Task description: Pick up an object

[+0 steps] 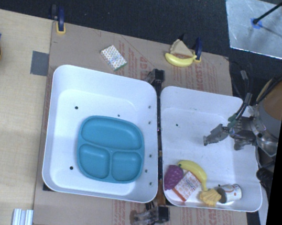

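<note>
Camera view, you see:
Gripper (225, 138): fingers spread, holding nothing, over the right bin (185, 103).
Banana (194, 170): at the gripper's 7 o'clock, apart.
Left bin (66, 84): blue tray (109, 149).

The arm (271, 111) comes in at three o'clock, its rounded link showing an orange-brown band over pale grey casing. Thin dark cables (244, 102) loop along the wrist toward twelve o'clock. The gripper (227, 138) is dull grey metal, with slim angular fingers (212, 137) and a blocky dark body behind them.
</note>
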You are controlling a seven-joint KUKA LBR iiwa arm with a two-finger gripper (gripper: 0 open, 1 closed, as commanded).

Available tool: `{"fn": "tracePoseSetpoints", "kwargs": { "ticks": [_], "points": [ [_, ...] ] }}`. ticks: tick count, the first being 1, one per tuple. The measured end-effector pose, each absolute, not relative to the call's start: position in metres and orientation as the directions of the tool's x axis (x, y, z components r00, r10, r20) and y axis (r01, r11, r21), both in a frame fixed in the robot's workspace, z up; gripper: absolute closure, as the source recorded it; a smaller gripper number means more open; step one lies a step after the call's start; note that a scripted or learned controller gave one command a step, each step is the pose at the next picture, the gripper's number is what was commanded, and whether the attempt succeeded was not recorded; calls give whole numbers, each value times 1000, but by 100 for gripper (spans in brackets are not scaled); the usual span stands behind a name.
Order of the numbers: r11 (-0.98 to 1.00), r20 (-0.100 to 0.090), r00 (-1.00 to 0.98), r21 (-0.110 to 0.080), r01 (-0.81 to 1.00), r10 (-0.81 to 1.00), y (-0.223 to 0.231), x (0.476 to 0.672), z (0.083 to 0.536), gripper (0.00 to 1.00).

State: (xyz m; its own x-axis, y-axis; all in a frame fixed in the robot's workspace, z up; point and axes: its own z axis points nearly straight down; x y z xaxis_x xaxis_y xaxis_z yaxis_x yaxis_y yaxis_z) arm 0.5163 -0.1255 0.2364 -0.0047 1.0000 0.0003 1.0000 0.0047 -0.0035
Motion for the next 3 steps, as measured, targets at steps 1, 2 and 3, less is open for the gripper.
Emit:
{"fn": "tracePoseSetpoints", "kwargs": {
  "ticks": [1, 2, 3],
  "points": [
    [5, 0, -5, -4, 1000, 1000, -98, 484, 91, 0],
    [3, 0, -3, -2, 1000, 1000, -142, 524, 92, 0],
    [5, 0, -5, -4, 1000, 1000, -112, 502, 91, 0]
  ]
}}
